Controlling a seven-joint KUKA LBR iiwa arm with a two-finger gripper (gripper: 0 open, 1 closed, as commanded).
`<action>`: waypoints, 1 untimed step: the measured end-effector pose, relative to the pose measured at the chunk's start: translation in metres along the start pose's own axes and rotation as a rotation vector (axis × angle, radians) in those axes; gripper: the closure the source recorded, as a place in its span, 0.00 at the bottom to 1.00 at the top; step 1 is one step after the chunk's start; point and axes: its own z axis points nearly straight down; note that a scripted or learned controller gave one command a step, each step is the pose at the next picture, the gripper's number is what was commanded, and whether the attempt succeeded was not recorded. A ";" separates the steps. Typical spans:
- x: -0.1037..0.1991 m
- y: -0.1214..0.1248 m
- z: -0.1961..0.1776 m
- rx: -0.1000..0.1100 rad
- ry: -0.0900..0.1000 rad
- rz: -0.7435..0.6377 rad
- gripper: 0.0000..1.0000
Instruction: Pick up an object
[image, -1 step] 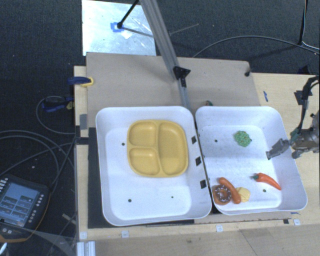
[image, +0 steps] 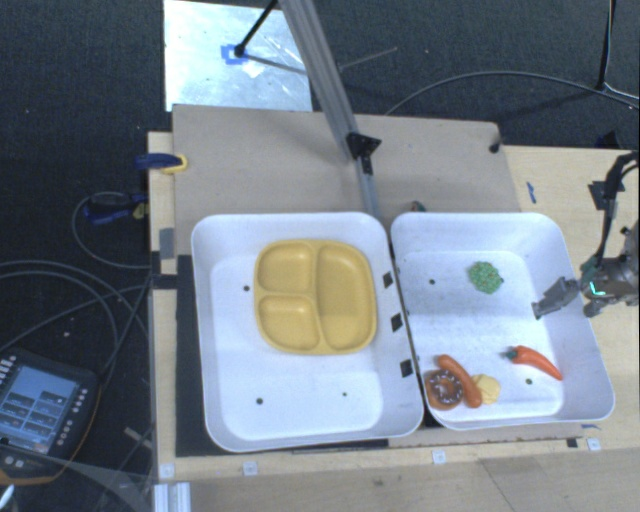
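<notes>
Orange carrot (image: 534, 361) in right bin (image: 572, 262), gripper (image: 572, 296) just above-right, its state unclear, holding nothing visible

Right bin holds five small items. Green broccoli-like clump (image: 485, 276) in upper middle, alone. Orange carrot (image: 536, 362), green stem end pointing left, lying flat toward lower right. Lower-left corner cluster, touching: chocolate donut (image: 442, 389), red-orange sausage (image: 458, 377) laid diagonally, pale yellow piece (image: 487, 387).

A blue-and-yellow clamp (image: 160, 161) grips the bench's far left edge; a teach pendant (image: 35, 408) lies among cables (image: 100, 300) on the floor.
</notes>
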 end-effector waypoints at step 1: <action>-0.010 0.000 0.056 0.005 0.000 0.004 0.00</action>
